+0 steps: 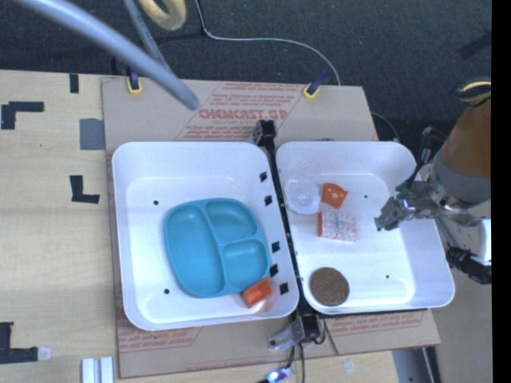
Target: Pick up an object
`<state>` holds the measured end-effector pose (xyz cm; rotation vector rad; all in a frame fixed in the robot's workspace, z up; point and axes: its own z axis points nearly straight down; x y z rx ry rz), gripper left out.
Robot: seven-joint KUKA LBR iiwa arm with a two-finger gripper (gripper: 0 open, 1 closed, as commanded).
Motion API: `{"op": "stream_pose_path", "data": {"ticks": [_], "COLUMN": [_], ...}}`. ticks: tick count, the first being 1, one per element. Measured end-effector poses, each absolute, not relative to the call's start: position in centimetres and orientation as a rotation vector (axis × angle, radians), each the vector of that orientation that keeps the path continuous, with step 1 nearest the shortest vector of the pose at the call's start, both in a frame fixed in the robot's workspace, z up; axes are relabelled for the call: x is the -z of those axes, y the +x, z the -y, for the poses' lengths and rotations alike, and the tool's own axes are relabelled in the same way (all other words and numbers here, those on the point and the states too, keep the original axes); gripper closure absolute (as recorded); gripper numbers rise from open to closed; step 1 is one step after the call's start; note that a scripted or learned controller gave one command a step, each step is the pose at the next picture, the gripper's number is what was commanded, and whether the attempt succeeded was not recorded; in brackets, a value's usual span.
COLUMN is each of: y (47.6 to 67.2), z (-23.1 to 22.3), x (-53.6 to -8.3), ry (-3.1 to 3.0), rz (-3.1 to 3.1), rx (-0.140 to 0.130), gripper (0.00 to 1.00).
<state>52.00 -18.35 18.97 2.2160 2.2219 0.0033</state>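
1. Two white bins side by side: right bin (423, 290) under the gripper (389, 216), left bin (132, 214) well apart beyond the divider; loose scatter of items fits a grasping trial with any piece as a fair target
2. Nearest candidate: a pink-and-white flat packet (338, 226), just beside the gripper on the side away from the arm, not touching
3. Slightly farther the same way: a small red block (334, 195) and a clear round lid or cup (302, 195), near the divider
4. Toward the near rim from the gripper: a brown round disc (329, 286), apart
5. In the far bin: a blue divided plate (215, 244) with a small orange piece (257, 294) at its edge
6. Reaching in low over the right bin's outer wall, orange-banded wrist (471, 146) above, tool angled down toward the packet
7. Fingertips dark and small; spread or pressed together cannot be told; nothing seen between them, so judged not yet grasping
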Motion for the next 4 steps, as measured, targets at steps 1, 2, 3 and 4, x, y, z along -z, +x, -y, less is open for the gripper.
{"op": "stream_pose_path", "data": {"ticks": [1,2,3,4], "y": [52.1,53.8,55.3,57.2], "z": [18.3,12.2,7.1,2.0], "x": [-22.1,-21.6,-20.7,-19.9], "ry": [2.217,2.215,2.216,2.215], "rz": [-2.222,-2.231,-2.230,-2.231], "rx": [-0.002,-0.002,0.001,0.000], "gripper": [1.00,1.00,1.00,1.00]}}
